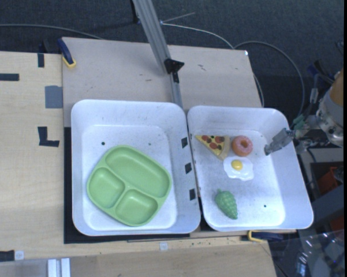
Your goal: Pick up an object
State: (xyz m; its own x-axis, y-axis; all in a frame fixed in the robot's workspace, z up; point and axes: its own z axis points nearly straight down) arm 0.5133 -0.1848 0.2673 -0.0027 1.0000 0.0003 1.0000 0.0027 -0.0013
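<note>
While the arm reaches in from the right, we see its gripper (275, 142) poised over the right edge of the right bin (288, 212), well clear of the toys; whether its jaws are wide or narrow we cannot tell, and nothing shows between them.

We count two white bins side by side. The left bin (84, 111) holds one item: a green divided plate (129, 184) with three compartments, lying toward its near side.

The right bin holds four toy foods. A pizza slice (213, 143) lies at the far left of the group, with a pink doughnut (242, 146) just to its right. A fried egg (238, 168) sits just near of these two, close beneath the doughnut. A green cone-shaped piece (226, 204) lies apart from the rest, toward the near side. The doughnut is the item closest to the gripper, with bare bin floor between them.

A slanted metal pole (155, 30) crosses the far side of the bench and ends at the seam between the bins. One blue and yellow clamp (66, 53) sits at the far left corner of the board.
</note>
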